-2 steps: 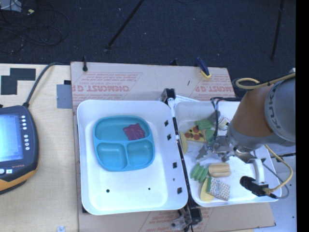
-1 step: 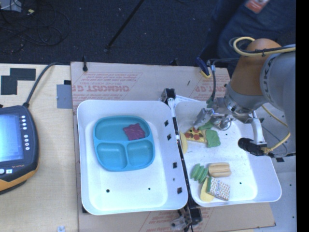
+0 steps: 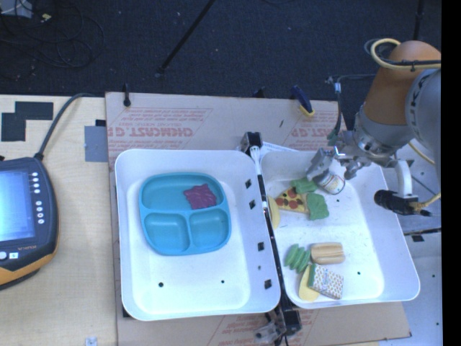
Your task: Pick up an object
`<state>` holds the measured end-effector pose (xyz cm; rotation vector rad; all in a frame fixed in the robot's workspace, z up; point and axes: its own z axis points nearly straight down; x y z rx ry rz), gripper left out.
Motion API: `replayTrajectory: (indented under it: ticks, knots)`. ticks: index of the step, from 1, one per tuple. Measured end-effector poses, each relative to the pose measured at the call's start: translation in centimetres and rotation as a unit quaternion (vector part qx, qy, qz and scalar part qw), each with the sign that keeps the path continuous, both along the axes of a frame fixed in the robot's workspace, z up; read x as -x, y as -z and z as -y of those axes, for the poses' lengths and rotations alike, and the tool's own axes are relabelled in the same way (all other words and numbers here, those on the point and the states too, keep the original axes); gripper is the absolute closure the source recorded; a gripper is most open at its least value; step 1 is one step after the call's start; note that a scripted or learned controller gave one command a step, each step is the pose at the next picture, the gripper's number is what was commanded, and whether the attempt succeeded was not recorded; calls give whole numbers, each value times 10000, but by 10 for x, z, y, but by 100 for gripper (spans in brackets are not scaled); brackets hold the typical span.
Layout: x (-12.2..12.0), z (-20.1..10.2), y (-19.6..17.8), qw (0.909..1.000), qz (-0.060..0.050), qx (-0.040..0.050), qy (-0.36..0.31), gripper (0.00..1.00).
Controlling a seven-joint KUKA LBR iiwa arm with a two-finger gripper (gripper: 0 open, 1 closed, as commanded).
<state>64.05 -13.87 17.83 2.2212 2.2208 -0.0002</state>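
You have two white bins on the bench (image 3: 65, 132): the left bin (image 3: 130, 265) and the right bin (image 3: 382, 265), set side by side and touching along a dark centre divider. The left bin holds one blue compartment tray (image 3: 166, 229) with three compartments; one crumpled magenta item (image 3: 201, 195) lies in its upper compartment. Count six loose objects in the right bin. In the upper half: one pizza-slice toy (image 3: 290, 201), one green leafy piece (image 3: 318, 206) just beside it, and a second green piece (image 3: 304, 187) close under the hand. In the lower half: one hot-dog bun (image 3: 327, 251), one green bean-pod piece (image 3: 296, 256) to its left, and one speckled cracker (image 3: 328, 282) lying over a yellow wedge (image 3: 308, 288). The hand (image 3: 328, 175) sits low over the upper part of the right bin, near the pizza slice and green pieces; you cannot tell how far its fingers are spread or whether anything is between them. Legible writing: red print on the cardboard sheet (image 3: 180, 125) under the bins, inverted from this view, appears to read "CHEMCRAFT"; treat this as uncertain. One teach pendant (image 3: 21, 211) with a lit screen rests at the bench's left edge.
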Motion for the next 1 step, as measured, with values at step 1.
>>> replayTrajectory:
  ticks: [1]
  knots:
    - [6, 13, 6, 10000, -14, -3, 1, 0]
